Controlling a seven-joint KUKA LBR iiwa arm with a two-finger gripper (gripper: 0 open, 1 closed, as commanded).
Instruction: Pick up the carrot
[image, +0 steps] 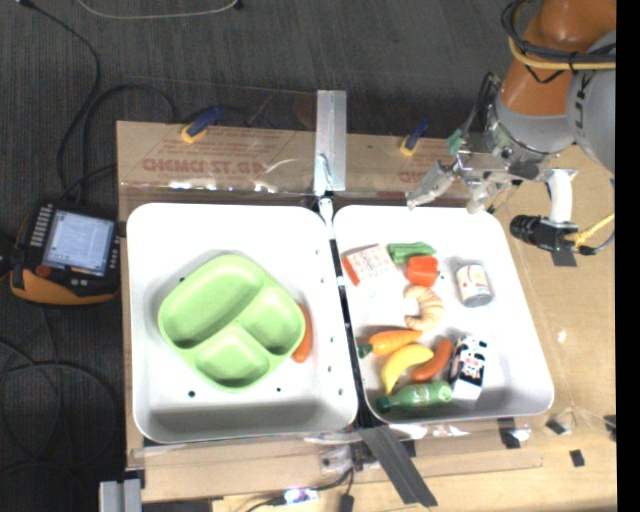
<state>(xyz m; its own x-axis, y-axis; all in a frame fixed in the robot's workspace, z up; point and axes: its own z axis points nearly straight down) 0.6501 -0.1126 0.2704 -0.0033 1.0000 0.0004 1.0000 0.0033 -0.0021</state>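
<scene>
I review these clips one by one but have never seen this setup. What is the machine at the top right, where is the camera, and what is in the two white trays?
The camera sits fixed above the bench, looking down at a slant. The grey and orange machine is a robot arm; its gripper hangs over the back edge of the right bin, holding nothing. The left bin holds a green divided plate with an orange carrot-like piece beside its right edge. The right bin holds toy food: a banana, a green vegetable, a small can, a little carton and more. A handheld controller lies left of the bench.
</scene>
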